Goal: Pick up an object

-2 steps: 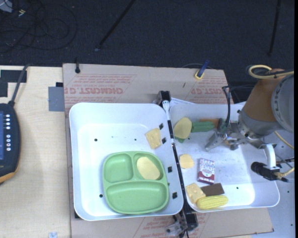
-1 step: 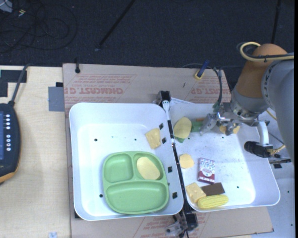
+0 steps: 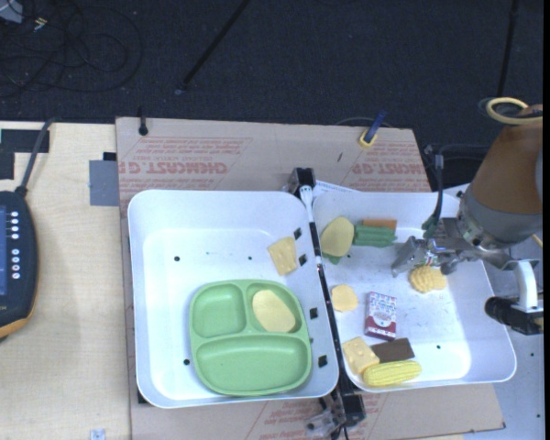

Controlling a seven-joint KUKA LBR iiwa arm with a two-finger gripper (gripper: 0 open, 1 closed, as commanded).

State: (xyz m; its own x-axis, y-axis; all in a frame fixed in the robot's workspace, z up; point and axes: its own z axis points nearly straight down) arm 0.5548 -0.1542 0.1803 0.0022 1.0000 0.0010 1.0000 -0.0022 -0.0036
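My gripper (image 3: 423,257) hangs low over the right part of the right bin (image 3: 481,360). A small bumpy yellow piece (image 3: 428,280) lies directly under it, touching or nearly touching its metal tip. Whether that piece is held cannot be made out. Elsewhere in this bin lie a yellow-green round fruit (image 3: 337,236), a green block with an orange top (image 3: 376,234), a pale yellow disc (image 3: 345,298), a red and white carton (image 3: 380,314), a yellow wedge (image 3: 357,351), a brown bar (image 3: 394,349) and a corn cob (image 3: 391,372).
The left bin (image 3: 156,246) holds a green divided plate (image 3: 243,360) with a yellow piece (image 3: 275,312) in its upper right compartment, and a yellow wedge (image 3: 282,255) near the divider. A control pendant (image 3: 0,264) lies on the bench at the far left.
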